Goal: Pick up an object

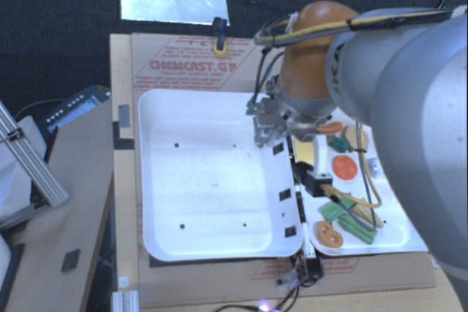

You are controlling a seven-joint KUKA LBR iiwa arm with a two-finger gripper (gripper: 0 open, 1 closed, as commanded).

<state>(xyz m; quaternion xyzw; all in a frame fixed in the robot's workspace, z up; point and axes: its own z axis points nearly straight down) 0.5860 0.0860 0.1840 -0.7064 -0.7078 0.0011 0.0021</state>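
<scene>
- The grey arm point(409, 106), orange band point(318, 47) above its wrist, reaches in over the divide between the two white bins.
- The gripper point(281, 129) hangs at the left bin's point(212, 179) right rim; whether it is apart or together cannot be told.
- Beside and below it, in the right bin point(395, 234): a red disc point(344, 168), green pieces point(351, 221) and an orange pretzel-shaped toy point(328, 234).

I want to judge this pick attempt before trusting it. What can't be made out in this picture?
- Tool: the wrist covers it from above, so what it has hold of, if anything, is hidden.
- Right bin: the arm covers its far half.
- Green pieces and the pretzel-shaped toy: too small and cable-crossed to identify surely.
</scene>
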